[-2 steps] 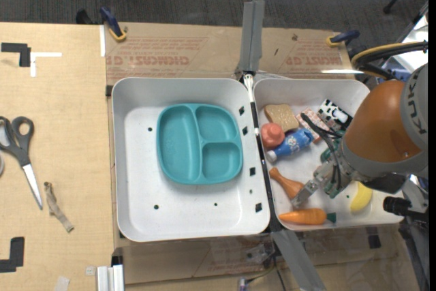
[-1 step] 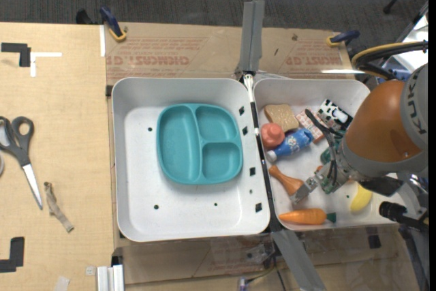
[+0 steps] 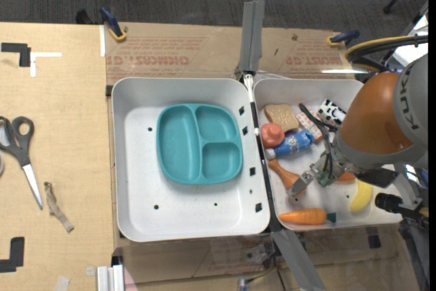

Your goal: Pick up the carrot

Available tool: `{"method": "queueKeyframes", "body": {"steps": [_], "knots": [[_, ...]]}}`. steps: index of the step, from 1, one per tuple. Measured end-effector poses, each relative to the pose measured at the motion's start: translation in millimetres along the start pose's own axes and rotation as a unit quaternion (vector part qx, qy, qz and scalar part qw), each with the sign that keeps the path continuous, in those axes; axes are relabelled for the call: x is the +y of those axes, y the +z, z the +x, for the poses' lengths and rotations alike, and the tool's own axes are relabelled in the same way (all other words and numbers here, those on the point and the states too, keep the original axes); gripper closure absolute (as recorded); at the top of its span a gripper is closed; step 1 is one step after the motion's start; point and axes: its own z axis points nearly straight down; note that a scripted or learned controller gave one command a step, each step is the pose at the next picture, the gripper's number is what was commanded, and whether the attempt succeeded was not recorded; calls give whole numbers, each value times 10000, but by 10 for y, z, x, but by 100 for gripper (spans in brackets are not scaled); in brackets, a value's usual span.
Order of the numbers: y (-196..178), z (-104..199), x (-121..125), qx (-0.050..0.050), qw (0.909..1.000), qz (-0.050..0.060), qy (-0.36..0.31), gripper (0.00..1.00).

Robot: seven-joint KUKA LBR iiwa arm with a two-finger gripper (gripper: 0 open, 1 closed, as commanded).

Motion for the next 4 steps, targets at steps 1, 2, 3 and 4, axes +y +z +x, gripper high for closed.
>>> {"method": "queueKeyframes", "body": {"steps": [1, 2, 3, 4], "knots": [[-86, -4, 4, -1, 10000, 4, -9, 100], [-989, 719, 583, 3, 9938, 14, 1116, 100], [-1462, 1531, 1124, -1, 9792, 26, 2029, 100], [-1945, 957, 1020, -3, 9735, 25, 2285, 100]]}}
